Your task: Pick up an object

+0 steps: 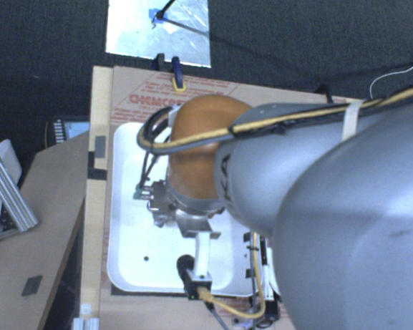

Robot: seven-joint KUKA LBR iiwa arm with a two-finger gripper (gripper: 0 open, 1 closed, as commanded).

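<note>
One arm (332,207) in from right, gripper (187,220) over white bin (125,189); cannot tell whether clenched or released. Tiny dark speck (146,257) on bin floor near gripper, too small to identify. If pickable, probably light and slippery; pinch across middle.

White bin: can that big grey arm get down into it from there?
Probably yes. The arm hangs right over the white bin, orange band above its middle; the top is open, but the arm hides what lies beneath.

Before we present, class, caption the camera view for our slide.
Grey arm with orange band reaches over a white bin.
</note>
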